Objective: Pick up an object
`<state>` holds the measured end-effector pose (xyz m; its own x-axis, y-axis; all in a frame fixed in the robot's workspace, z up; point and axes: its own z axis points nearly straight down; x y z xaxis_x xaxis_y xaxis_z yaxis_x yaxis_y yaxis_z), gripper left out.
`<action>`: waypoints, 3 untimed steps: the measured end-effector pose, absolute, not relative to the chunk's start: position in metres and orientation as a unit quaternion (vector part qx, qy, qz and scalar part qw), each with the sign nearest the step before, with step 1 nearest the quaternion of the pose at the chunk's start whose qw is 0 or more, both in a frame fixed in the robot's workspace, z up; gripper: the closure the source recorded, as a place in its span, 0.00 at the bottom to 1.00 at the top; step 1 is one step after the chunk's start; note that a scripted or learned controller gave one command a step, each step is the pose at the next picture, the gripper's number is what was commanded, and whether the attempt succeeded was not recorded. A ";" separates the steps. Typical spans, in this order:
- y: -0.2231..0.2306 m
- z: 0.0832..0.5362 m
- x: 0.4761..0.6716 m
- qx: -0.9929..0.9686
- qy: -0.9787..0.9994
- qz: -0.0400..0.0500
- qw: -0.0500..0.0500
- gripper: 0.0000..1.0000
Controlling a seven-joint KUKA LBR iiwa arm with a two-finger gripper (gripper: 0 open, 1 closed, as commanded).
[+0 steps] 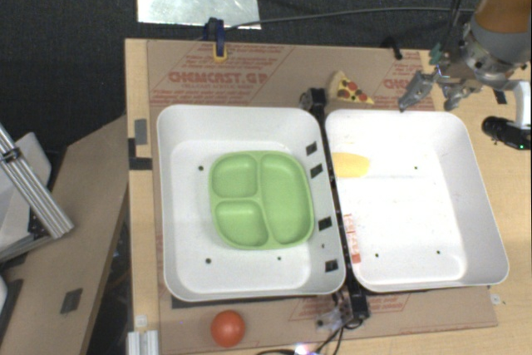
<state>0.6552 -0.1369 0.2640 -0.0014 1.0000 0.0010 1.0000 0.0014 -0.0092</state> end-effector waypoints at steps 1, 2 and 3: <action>-0.137 0.271 0.657 -0.706 -0.708 0.000 -0.001 0.00; -0.132 0.225 0.665 -0.705 -0.709 0.000 0.000 0.00; -0.138 0.181 0.664 -0.707 -0.708 0.000 0.000 0.00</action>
